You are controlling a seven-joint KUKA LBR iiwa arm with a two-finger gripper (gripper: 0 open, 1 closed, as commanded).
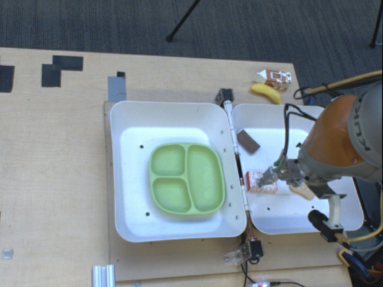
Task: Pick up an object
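Robotics lab, bench [54,160], white bins [173,115], tripod leg [190,11]

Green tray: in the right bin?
No, the green tray sits in the left bin; the right bin holds a brown block.

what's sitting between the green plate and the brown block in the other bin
In the camera view, the green plate and the brown block are separated by the adjoining bin walls and bare white bin floor; no other object lies between them.

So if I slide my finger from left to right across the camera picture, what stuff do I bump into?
Green divided plate in the left bin → brown block → red-and-white packet → gripper → orange-banded arm.
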